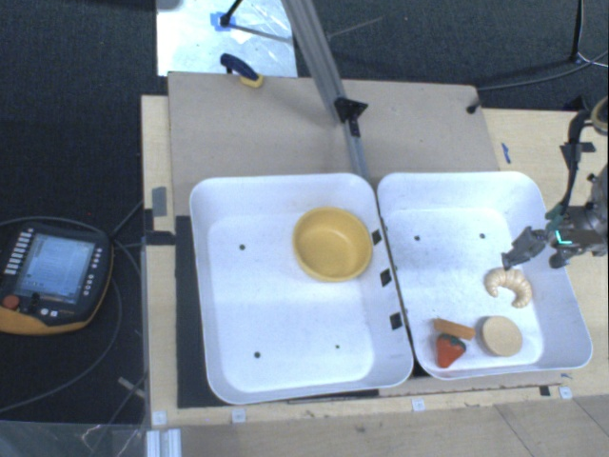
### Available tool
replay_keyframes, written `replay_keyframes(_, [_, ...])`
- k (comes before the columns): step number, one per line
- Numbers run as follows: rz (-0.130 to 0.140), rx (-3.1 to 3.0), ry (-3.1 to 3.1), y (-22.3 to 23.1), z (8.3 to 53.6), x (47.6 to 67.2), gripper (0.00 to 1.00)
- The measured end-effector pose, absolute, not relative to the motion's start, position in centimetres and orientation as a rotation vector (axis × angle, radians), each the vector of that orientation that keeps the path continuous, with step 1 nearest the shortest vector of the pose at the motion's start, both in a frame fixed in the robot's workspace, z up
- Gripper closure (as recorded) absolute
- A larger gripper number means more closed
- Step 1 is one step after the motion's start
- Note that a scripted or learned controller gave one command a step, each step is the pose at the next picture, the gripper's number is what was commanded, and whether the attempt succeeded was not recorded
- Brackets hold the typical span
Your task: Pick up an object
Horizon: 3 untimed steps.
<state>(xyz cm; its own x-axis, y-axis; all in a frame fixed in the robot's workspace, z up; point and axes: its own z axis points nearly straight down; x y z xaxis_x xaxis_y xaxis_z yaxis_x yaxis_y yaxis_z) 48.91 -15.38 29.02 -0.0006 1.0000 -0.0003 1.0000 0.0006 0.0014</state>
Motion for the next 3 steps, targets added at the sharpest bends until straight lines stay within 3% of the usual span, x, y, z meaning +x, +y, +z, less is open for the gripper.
replay_keyframes(1, [0.001, 2.22, 2.221, -15.4, 29.0, 48.9, 0.0])
replay_keyframes(3, [-0.003, 2.224, 2.224, -15.7, 16.9, 48.6, 0.0])
